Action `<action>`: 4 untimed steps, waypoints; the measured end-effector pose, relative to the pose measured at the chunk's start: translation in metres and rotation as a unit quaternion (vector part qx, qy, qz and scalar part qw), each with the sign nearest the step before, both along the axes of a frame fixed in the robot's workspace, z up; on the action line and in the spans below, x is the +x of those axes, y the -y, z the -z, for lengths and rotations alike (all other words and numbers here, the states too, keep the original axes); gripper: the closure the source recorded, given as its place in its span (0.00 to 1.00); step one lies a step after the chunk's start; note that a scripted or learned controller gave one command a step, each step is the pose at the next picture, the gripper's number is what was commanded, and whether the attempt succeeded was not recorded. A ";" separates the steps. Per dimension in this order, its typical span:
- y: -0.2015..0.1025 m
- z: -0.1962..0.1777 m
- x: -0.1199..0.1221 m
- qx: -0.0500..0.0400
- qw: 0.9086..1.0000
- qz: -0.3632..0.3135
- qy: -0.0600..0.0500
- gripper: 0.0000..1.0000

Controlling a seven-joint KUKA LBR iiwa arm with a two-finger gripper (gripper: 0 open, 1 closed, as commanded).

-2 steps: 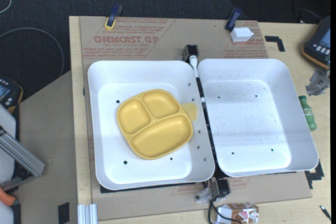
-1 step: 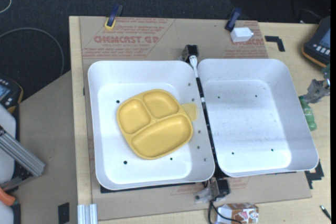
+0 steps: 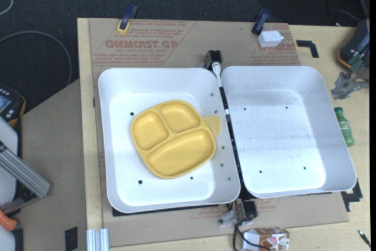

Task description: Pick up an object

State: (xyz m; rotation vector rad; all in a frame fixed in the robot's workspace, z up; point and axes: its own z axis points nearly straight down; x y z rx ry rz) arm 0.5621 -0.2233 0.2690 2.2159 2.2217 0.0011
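Honestly, your risk is the yellow divided plate point(image 3: 173, 138) lying flat in the left bin point(image 3: 111, 91), leaving little to pinch, and the hand point(image 3: 351, 84) at the right edge looks blurred, so I cannot tell its spread.

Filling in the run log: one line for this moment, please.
hand: right edge, outside bins | yellow three-compartment plastic tray: left white bin | not picked

Brown board bench point(image 3: 176, 38) bearing two white bins side by side: left point(image 3: 111, 126), right point(image 3: 329, 126).
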 end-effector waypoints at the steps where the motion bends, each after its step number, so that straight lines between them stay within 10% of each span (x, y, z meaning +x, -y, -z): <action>1: 0.000 -0.017 0.040 -0.001 1.000 0.000 0.002 1.00; 2: -0.063 -0.105 -0.002 0.000 1.000 -0.002 0.005 1.00; 3: 0.004 0.014 0.006 0.002 1.000 0.004 -0.007 1.00; 4: 0.000 0.010 -0.011 0.002 1.000 0.002 -0.003 1.00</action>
